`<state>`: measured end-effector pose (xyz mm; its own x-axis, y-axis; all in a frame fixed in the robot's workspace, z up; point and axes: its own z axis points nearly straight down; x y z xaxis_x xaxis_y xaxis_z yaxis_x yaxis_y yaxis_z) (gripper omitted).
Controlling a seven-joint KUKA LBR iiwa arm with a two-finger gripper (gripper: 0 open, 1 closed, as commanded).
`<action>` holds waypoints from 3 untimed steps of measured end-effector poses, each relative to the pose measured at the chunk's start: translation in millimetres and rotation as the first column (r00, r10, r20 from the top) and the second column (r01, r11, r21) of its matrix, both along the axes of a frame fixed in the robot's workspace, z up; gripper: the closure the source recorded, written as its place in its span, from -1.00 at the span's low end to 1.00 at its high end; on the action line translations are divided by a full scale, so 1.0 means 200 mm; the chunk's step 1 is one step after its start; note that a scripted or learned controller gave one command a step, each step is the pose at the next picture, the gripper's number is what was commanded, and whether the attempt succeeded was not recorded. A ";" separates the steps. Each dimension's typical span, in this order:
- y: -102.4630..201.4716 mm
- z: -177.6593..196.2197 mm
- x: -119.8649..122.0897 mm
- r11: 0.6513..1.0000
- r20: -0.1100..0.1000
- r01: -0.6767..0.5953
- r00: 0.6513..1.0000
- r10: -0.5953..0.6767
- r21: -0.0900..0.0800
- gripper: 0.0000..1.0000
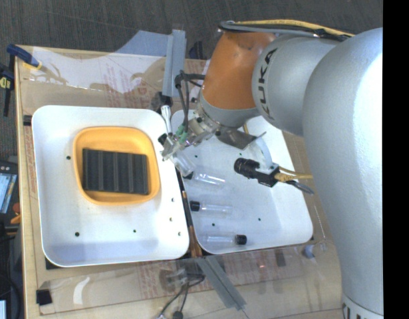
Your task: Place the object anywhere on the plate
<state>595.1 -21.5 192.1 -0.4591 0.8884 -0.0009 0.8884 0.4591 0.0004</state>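
1. White plastic forms the left bin (51,198), which sits on the left half of the bench, touching its twin along the middle seam.
2. Inside that bin you see a yellow plate (114,137) with rounded corners, lying flat in the upper middle of the floor.
3. On the plate lies a black ribbed block (118,170). It lies flat, covers most of the plate's middle, and leaves the yellow rim showing all round.
4. Next comes the gripper (172,145), just right of the plate, over the seam between the two bins near their upper part. You cannot tell from this view whether it is open or closed, nor whether it grips anything.
5. The right bin (284,211) holds three clear tubes lying on their sides: one (207,177) just below the gripper, a second (216,209) lower with a black cap at its left end, and a third (224,240) near the front wall with a black cap at its right end.
6. Above the right bin the grey arm (304,78) reaches in from the right, its orange band (234,72) just above the gripper.
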 end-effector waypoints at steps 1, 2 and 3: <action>0.00 0.00 0.00 1.000 0.000 0.000 1.000 0.000 0.000 -1.00; -0.22 0.05 0.11 0.990 0.001 -0.143 0.990 0.143 -0.001 -1.00; -0.22 0.10 0.12 0.989 0.002 -0.146 0.989 0.146 -0.002 1.00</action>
